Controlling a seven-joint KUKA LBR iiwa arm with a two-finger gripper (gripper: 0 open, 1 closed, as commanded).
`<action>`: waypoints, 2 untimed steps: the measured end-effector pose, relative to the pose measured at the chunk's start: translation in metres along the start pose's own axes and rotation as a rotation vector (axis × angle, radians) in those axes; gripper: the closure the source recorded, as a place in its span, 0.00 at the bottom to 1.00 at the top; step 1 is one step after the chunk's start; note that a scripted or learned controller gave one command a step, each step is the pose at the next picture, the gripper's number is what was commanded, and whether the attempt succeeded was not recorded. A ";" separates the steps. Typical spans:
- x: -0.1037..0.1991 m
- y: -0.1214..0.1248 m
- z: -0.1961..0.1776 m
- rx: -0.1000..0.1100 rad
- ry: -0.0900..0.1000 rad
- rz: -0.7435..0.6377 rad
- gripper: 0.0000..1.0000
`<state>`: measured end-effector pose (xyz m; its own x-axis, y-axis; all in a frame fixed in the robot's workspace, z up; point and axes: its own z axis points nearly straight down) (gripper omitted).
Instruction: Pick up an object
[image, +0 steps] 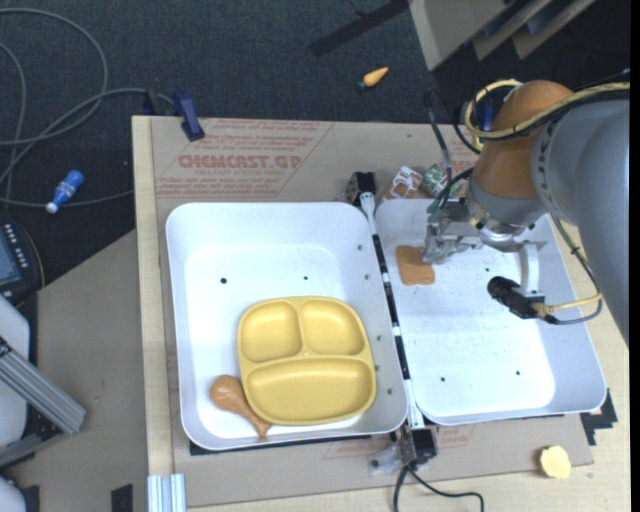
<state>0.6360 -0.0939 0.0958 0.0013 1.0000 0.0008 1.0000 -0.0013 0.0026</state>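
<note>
Just below and left of the pincer (441, 243), in the view: a flat tan piece (415, 268), lying on the floor of the right white bin (480, 380) close to its left wall. Touching the pincer's tip or only very near it, cannot tell which. Cannot tell either whether the pincer is open, closed or gripping anything, with the grey wrist and orange band crowding over it from the right.

Further left of the pincer, across the seam between the bins: the left white bin (200, 250). Lower left of the pincer, well apart from it, inside that bin: a yellow divided plate (305, 358) with three compartments, sitting flat. Against the plate's lower left edge: an orange-brown drumstick-shaped toy (237, 397).

Just above the pincer, by the right bin's upper rim: a crumpled wrapper (420, 182).

Far below and to the right of the pincer, on the bench outside the bin: a small yellow chunk (554, 461). Far left of the pincer, off the bench on the dark carpet: a small blue bottle (65, 188). Well above the pincer, also on the carpet: a small orange bit (374, 76).
</note>
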 end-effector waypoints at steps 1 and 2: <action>-0.029 -0.070 -0.009 0.008 -0.001 0.002 1.00; -0.026 -0.068 -0.009 0.004 0.000 0.000 0.00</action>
<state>0.5682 -0.1200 0.1042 0.0009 1.0000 0.0006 1.0000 -0.0009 -0.0010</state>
